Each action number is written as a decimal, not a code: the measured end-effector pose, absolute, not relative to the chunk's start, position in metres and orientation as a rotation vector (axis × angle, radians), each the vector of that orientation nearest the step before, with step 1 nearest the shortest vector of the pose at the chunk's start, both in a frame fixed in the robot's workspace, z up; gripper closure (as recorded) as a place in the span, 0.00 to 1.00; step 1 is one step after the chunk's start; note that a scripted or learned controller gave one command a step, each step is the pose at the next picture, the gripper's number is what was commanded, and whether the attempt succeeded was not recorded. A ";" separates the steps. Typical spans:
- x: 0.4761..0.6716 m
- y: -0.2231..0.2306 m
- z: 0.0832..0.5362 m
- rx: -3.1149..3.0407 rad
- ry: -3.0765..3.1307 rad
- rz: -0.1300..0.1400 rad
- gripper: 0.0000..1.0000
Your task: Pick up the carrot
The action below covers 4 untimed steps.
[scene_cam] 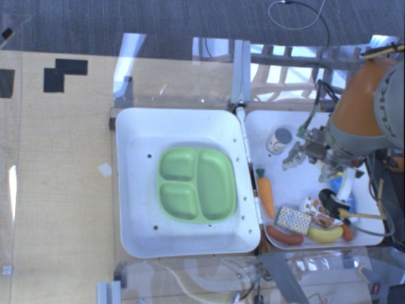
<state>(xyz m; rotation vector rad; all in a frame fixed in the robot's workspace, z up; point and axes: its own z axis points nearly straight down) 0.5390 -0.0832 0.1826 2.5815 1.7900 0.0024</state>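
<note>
The carrot [266,197], orange with a green stub at its top, lies lengthwise along the left wall of the right bin [278,120]. My gripper [299,154] hangs over the middle of that bin, up and to the right of the carrot and clearly apart from it. Its grey fingers [292,158] point left and hold nothing that I can see. The arm's orange band [357,103] rises behind it at the right.
A small can [277,140] stands just left of the gripper. Along the right bin's front lie a sausage [285,235], a patterned box [293,220], a banana [324,234] and other small items. The left bin [133,132] holds a green divided plate [197,183].
</note>
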 end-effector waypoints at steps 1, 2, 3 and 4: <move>0.531 -0.085 0.097 2.441 1.964 0.005 0.00; 0.533 -0.084 0.108 2.439 1.967 0.010 1.00; 0.550 -0.185 0.278 2.744 1.519 0.006 1.00; 0.563 -0.175 0.213 2.509 1.887 0.003 1.00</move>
